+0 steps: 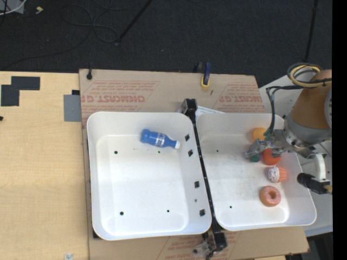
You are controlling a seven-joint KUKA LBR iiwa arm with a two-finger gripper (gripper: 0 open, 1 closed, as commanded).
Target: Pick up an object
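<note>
Over the right white bin (303,215), the gripper (259,150) sits low beside a round orange-red ball (270,156); whether its jaws are apart, I cannot tell. That ball looks light, smooth and prone to roll, so gripping across its widest middle seems safest.

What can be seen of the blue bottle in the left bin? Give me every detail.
The blue bottle is small, looks plastic, and has a deep blue body with a pale label band around its middle and a white cap end. It lies on its side on the floor of the left bin, in the bin's far half, near the back wall. Its cap points toward the divider between the bins and slightly toward the camera. It lies alone, touching only the bin floor, far from the tool.
</note>
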